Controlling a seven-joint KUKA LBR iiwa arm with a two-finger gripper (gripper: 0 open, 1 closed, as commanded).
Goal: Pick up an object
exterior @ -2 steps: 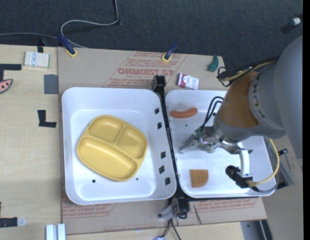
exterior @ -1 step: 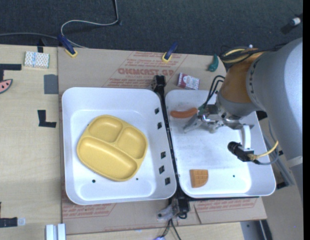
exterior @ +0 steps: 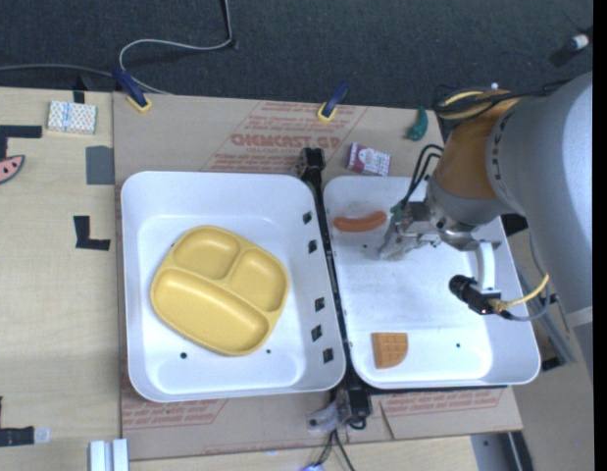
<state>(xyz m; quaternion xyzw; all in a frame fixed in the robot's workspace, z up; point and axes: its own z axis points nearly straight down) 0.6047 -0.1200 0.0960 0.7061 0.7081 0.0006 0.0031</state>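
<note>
The arm reaches in over the right bin, and its gripper hangs low above the upper part of that bin, its metal fingertips pointing down toward the white floor; whether the fingers are spread or closed cannot be told from this slanted view, and nothing is seen between them. A sausage lies on the floor of the right bin just beside the gripper, toward the divider between the two bins, near the bin's upper rim. A waffle lies in the same bin near its lower rim, well apart from the gripper. The left bin, touching the right bin along the divider, carries a yellow compartment plate lying flat near its middle. Above the right bin, on the cardboard sheet covering the desk, sits a small packet.
</note>
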